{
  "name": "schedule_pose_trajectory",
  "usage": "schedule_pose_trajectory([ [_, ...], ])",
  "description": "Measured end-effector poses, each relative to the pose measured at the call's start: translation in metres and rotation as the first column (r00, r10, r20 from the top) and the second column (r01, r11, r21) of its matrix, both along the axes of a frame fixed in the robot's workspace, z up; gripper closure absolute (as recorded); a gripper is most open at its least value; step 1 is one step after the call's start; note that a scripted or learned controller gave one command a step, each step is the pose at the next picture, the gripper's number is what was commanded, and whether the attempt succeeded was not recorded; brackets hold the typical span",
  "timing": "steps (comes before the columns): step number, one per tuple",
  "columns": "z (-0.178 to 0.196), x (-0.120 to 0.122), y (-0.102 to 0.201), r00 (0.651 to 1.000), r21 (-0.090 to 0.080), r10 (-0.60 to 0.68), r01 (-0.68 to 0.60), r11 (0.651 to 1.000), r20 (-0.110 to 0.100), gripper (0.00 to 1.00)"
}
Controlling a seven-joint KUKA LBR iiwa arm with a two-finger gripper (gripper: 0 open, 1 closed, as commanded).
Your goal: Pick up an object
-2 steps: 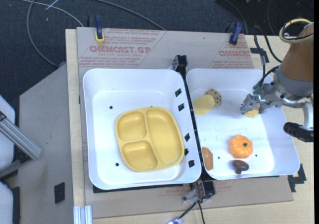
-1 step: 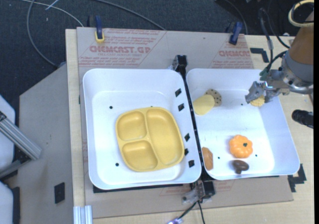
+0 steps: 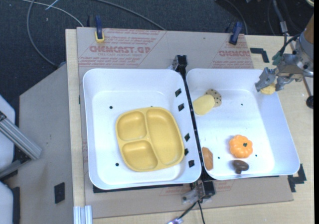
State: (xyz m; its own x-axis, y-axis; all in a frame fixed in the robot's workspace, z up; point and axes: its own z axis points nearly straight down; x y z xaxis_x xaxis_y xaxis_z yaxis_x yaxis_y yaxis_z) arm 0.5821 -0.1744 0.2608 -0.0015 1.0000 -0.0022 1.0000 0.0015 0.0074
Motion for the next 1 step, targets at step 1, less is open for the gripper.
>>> schedule_pose_trajectory([
  [1, -0.0029, 0.002, 0.0628, 1.0, 0.005, 0.005, -0.005, 1.0, -0.009, 1.0],
])
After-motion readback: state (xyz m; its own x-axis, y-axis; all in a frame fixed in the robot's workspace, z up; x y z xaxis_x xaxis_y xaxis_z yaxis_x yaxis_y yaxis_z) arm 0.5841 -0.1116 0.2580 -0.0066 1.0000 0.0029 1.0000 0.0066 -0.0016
